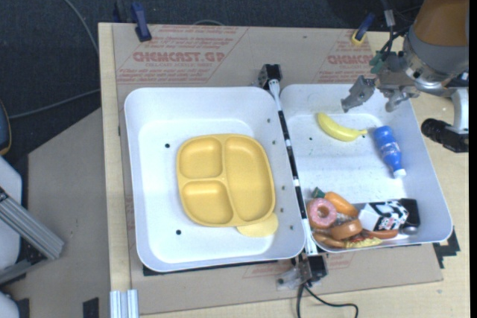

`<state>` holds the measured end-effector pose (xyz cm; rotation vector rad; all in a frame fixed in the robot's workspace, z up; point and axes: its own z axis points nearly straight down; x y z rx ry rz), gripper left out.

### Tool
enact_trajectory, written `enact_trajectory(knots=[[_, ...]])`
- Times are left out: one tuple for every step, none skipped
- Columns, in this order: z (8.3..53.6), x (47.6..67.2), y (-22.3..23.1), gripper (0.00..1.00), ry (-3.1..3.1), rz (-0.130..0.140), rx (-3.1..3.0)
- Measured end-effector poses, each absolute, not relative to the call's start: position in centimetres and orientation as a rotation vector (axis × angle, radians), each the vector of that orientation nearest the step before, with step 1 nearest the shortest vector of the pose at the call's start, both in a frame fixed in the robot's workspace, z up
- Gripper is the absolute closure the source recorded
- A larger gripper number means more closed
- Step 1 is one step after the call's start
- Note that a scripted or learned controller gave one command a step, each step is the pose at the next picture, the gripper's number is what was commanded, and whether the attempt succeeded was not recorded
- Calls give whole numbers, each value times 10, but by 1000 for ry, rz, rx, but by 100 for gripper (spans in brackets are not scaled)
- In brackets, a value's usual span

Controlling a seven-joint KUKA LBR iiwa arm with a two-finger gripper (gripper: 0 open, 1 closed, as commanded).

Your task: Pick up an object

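Observation:
My gripper (376,99) hangs over the far part of the right bin (432,182), its two fingers spread apart and open with nothing between them. A yellow banana (339,129) lies just in front of it and to its left. A blue bottle (387,149) with a white cap lies just in front of it and to its right. At the bin's near edge sits a heap: a pink donut (323,213), an orange carrot-like piece (340,202), a brown sausage-like piece (341,230) and a black-and-white packet (391,215).
The left bin (149,130) holds a yellow divided plate (223,181) with a pale yellow disc (258,226) peeking out at its near right corner. A black clamp (270,74) sits on the ridge between the bins. The grey and orange arm (440,18) enters from the upper right.

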<state>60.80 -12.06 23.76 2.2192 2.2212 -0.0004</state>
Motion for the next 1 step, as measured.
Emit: enact_trajectory(knots=[[184, 634, -85, 0, 2225, -2, 2221]])
